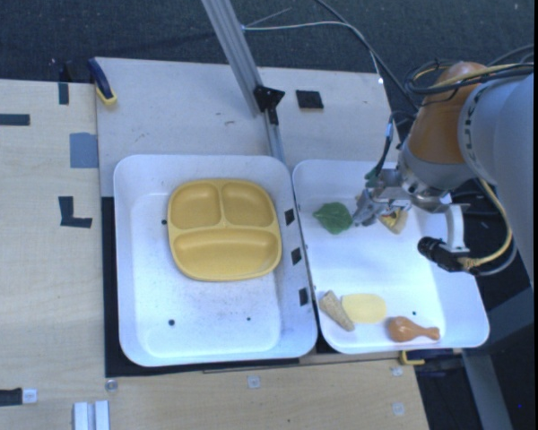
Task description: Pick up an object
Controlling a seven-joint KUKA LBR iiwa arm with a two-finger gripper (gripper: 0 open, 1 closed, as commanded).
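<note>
Pale wooden bench top [251, 401] runs along the bottom edge, closest of all. On its far left it carries a few dark and grey tape patches [83, 150]. A blue clamp with a yellow tip [103, 83] sits at the back left corner of the lighter board.

The left shallow white bin [139, 312] holds a yellow plastic plate with three compartments [224, 229], lying flat towards the back of the bin. A slanted aluminium post [233, 38] rises behind the bins, and a small black square [310, 99] lies just to its right.

The right shallow white bin [448, 303] holds the loose toys. A green leafy piece [334, 217] lies near its back left part. At the front edge, from left to right, are a tan ribbed cone-like piece [336, 311], a pale yellow flat oval [366, 307] touching it, and an orange-brown drumstick [412, 331] just beside that.

The two-finger gripper [368, 211] is low over the back of the right bin, just to the right of the green leafy piece. Whether it touches the piece, and whether it is wide or narrow, cannot be told. A small yellowish-brown piece [394, 221] lies just to its right, partly under the wrist. The grey arm [507, 141] with its orange band [439, 128] reaches in from the right, with black and yellow cables looped around it.
</note>
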